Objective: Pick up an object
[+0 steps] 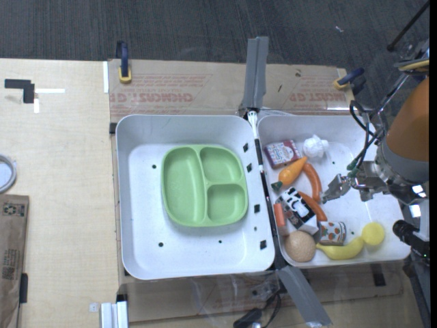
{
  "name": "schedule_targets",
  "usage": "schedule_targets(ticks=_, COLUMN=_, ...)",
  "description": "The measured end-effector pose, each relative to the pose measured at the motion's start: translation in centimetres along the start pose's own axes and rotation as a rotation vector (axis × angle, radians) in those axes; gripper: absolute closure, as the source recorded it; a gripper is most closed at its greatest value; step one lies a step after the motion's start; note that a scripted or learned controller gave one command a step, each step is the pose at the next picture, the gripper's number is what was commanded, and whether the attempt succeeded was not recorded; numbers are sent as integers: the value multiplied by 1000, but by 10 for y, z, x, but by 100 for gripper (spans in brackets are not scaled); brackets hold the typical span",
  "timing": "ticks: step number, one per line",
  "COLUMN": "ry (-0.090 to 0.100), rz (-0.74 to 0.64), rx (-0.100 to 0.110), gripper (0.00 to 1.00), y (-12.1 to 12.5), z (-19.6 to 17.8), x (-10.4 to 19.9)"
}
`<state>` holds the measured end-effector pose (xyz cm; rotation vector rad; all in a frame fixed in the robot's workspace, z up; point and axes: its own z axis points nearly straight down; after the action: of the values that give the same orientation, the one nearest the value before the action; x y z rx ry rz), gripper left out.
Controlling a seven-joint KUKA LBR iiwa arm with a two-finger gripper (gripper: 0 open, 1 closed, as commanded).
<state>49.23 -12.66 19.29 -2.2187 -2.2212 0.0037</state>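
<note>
Now gripper released over right bin; banana lies left-right, stem pointing left.

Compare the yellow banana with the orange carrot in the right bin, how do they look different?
The yellow curved banana lies along the near edge of the right white bin, running roughly sideways; the orange tapered carrot sits farther back and slants diagonally. The banana bends in an arc, while the carrot is straight and narrows to a point. The banana lies beside a tan round object; the carrot sits next to a maroon packet. Both are elongated toy-like foods.
</note>
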Motion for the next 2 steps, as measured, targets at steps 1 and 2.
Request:
schedule_targets(ticks=1, ry=0, rz=17, rx=-1, gripper=0, y=70, z=102, x=-2)
schedule_targets(ticks=2, ry=-1, rz=168, rx=-2, gripper=0, y=131, z=101, x=-1)
